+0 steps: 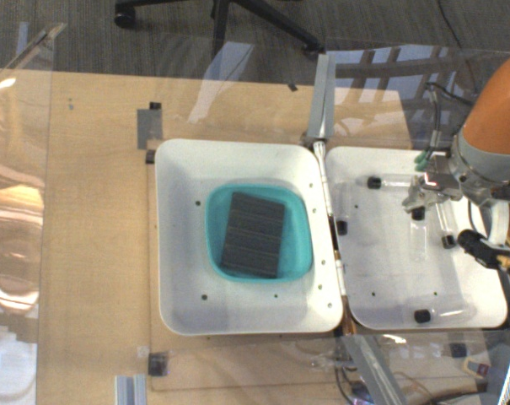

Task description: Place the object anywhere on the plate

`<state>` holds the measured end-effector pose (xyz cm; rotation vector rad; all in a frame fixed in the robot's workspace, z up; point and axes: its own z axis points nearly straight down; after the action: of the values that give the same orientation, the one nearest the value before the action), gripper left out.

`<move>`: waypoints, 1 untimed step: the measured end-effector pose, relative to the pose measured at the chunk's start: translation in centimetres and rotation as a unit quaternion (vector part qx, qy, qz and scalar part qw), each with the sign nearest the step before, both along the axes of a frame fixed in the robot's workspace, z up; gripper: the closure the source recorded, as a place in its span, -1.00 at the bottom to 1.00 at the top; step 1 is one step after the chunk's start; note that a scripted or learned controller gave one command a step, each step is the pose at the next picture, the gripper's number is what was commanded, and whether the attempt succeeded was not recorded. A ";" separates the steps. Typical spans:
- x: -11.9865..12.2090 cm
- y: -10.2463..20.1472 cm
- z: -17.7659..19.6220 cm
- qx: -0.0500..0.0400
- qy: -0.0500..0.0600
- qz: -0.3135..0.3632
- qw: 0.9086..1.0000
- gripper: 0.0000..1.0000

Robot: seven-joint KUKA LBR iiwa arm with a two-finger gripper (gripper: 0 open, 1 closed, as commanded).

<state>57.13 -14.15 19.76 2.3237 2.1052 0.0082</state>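
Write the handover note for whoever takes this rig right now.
Gripper: above the right bin, near its far right side; nothing seen between its fingers.
Dark ridged block: lying flat on the teal plate in the left bin.
Done: the block appears placed on the plate.
Left: probably nothing; just confirm the arm pulls clear.

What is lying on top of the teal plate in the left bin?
A dark grey ribbed rectangular object lies on the teal plate, slightly tilted. It covers the plate's middle, so anything under it cannot be seen.
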 end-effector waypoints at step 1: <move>-1.7 7.9 -0.9 0.001 0.002 -0.040 0.999 1.00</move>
<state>55.47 -6.27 18.87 2.4087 2.0146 0.0043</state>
